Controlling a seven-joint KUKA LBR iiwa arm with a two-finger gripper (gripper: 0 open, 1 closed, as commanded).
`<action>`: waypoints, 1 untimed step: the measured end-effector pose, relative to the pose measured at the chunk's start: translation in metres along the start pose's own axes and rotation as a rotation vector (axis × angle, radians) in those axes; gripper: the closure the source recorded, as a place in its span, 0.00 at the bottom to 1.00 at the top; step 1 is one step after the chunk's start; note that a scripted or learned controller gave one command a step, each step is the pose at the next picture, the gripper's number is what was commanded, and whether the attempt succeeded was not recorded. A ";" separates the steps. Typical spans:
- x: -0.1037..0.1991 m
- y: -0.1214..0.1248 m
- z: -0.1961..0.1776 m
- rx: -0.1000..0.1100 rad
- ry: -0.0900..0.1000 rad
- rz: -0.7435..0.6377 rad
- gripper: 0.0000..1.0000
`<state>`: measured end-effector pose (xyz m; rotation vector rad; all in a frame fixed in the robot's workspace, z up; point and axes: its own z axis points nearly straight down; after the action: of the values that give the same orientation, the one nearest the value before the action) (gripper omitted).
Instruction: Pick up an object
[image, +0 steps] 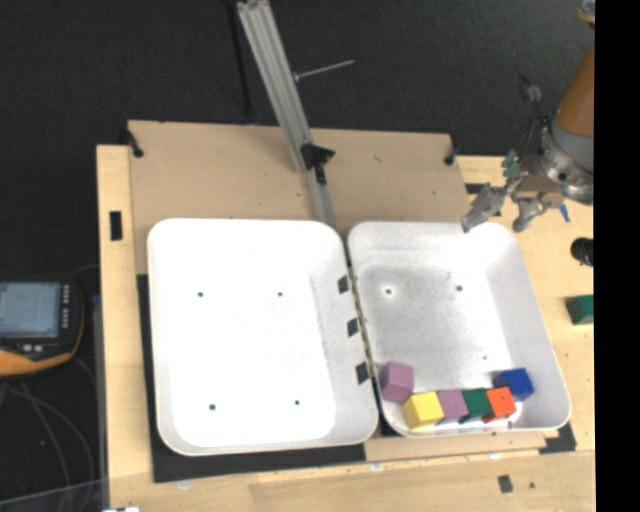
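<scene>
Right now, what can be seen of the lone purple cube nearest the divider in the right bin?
The small purple cube looks solid and matte, top face lighter than its sides. It sits flat on the floor of the shallow white right bin, near the front left corner, turned slightly askew. It lies just behind the yellow cube, at the left end of a row of coloured blocks; whether they touch is unclear. The two-finger gripper is far off, above the bin's rear rim.

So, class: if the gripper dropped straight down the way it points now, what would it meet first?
Probably the far right corner of the right bin, rim or bare floor; depth is unclear. The gripper hangs over that corner, well away from the blocks along the near wall.
</scene>
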<state>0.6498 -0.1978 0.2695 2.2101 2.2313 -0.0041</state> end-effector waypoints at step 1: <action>0.110 0.029 0.165 0.002 -0.001 0.004 0.00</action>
<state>0.6778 -0.0884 0.1041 2.2154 2.2276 -0.0077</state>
